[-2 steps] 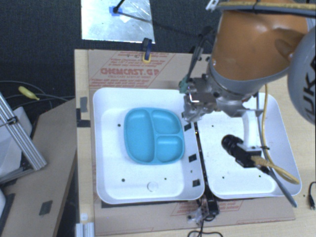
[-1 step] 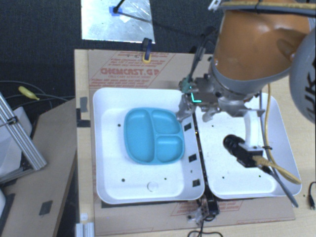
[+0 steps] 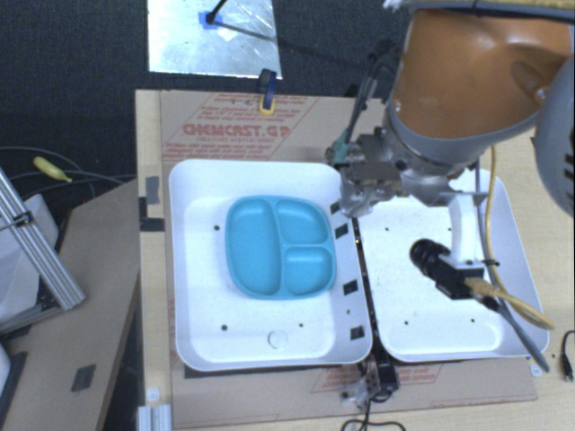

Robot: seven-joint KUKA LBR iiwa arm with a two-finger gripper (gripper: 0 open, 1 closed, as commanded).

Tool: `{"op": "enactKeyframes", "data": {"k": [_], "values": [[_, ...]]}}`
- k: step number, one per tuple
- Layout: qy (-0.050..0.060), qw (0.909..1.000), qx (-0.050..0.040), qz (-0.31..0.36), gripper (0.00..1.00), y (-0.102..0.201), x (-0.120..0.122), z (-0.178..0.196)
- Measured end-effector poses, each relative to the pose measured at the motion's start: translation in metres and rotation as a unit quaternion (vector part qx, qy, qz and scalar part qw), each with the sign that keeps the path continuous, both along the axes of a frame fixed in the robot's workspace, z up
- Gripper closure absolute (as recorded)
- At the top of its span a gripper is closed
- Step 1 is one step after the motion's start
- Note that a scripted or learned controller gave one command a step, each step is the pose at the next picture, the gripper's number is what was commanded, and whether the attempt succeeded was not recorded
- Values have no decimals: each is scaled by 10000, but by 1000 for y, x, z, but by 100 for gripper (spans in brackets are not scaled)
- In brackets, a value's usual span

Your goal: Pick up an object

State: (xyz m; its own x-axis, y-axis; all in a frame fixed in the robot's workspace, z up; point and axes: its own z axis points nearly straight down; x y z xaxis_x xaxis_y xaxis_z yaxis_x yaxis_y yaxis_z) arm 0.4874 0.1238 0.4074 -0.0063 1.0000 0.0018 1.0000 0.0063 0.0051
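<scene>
**Desk:** What does the overhead feed give you for surface and room?

**Me:** I see a brown cardboard sheet [image 3: 180, 119] lying under both bins. It sits on a pale bench [image 3: 103, 268], with dark carpet [image 3: 63, 61] beyond. At the far side a shiny silver sheet [image 3: 180, 34] lies on that carpet with a bit of blue tape [image 3: 211, 19] on it. A yellow-and-blue clamp [image 3: 267, 92] sits at the cardboard's far edge. Aluminium rails [image 3: 36, 250] lean in at the left.

**Desk:** Any writing?

**Me:** "CHEMCAST" is printed in red on the cardboard. I can't read the smaller lines around it.

**Desk:** Where's the object?

**Me:** It's a blue plate [image 3: 278, 245] with three compartments, lying flat in the middle of the left bin [image 3: 193, 241]. A small pale round thing [image 3: 277, 338] sits nearer me in the same bin, too faint to name.

**Desk:** And the gripper?

**Me:** The gripper [image 3: 358, 200] hangs over the wall between the left bin and the right bin [image 3: 404, 335], toward the far end and just beside the plate's far right corner. The arm [image 3: 467, 52] bulks over it. I can't tell how wide it stands, and I see nothing held in it.
</scene>
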Motion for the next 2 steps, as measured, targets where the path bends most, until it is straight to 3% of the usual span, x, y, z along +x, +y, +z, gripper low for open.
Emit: {"op": "enactKeyframes", "data": {"k": [1,2], "values": [[-15,10000,3,20,100,0,1,11],[1,10000,-5,-39,100,-32,-1,42]]}}
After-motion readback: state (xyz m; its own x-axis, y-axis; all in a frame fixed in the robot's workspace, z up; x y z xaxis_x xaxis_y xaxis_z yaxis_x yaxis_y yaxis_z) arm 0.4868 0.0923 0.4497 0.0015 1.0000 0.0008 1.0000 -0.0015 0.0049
